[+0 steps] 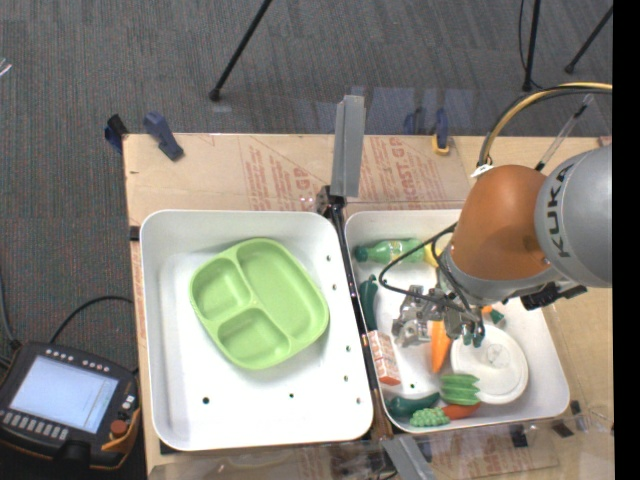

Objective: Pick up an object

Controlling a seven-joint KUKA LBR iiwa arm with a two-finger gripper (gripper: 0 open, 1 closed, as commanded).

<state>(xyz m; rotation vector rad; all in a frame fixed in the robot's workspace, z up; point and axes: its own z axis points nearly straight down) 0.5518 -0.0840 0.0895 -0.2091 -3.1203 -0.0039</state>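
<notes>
The arm is seen reaching in from the right, its orange band positioned above the right bin. The gripper is located low inside the right bin, near its middle, among the objects there; whether it is released or clenched cannot be told, since the metal parts and cables around it blur together. No object is seen clearly lifted from the bin floor. Just to the right of the gripper an orange carrot-shaped piece is seen lying roughly upright in the view, touching or overlapping the edge of a white round lid or dish. Below these a green ridged item is noted resting over a small orange piece, and beside them a dark green piece and a light green knobbly piece are found at the near wall of the bin. A green bottle is seen lying on its side near the far wall, and a dark green elongated object lies along the left wall. A small red and white packet is seen by the divider between the bins. The left bin is observed to hold a light green divided plate with three compartments, set at a tilt near the middle. A teach pendant with a lit screen is noted on the floor at lower left.
</notes>
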